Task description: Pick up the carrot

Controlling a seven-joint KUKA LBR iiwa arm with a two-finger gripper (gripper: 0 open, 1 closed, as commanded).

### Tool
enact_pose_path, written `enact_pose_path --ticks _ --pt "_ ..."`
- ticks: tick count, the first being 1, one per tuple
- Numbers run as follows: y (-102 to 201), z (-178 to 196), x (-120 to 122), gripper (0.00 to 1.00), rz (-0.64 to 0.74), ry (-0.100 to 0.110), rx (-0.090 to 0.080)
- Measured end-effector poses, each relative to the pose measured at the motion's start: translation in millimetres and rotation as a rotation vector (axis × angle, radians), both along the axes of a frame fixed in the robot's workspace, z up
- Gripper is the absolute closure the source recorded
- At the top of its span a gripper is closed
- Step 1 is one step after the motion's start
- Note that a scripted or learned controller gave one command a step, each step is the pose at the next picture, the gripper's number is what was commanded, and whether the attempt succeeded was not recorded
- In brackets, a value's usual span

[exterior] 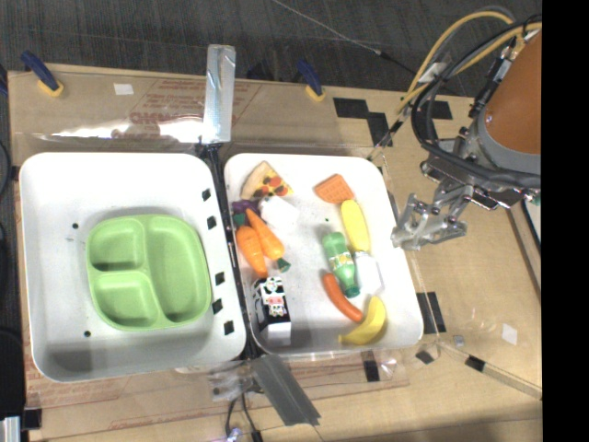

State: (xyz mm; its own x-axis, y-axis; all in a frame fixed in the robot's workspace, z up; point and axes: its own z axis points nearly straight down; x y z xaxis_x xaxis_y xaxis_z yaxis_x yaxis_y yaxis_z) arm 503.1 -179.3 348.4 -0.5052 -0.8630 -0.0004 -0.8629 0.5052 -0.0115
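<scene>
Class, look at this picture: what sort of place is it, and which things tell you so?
Probably a robot lab test bench: a grey arm's tool beside two shallow white plastic bins, loose yellow cables, toy plastic food like an orange carrot.

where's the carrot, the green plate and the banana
orange toy carrot [260,240]: camera view, middle of its body, right bin's left side
light green plastic divided plate [147,271]: camera view, central ridge, left bin
yellow curved toy banana [368,323]: camera view, middle of its curve, right bin's near corner

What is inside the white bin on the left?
The left bin holds a green divided plate, its three compartments bare. The bin floor under the plate is covered, so anything beneath cannot be seen. The toy food lies in the right bin.
</scene>
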Motion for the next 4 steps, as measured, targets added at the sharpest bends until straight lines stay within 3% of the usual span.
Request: enact_pose_path --ticks 1,2,3,4 --pt "-31.2 -74.3 -26.3 1.0 0.108 0.013 0.007" --pt "13.9 -75.3 59.3 1.0 0.251 0.009 0.005" --pt "22.1 -42.6 3.6 1.0 0.325 0.009 0.003" --pt "-0.8 -29.1 -19.0 1.0 0.43 0.008 0.002"
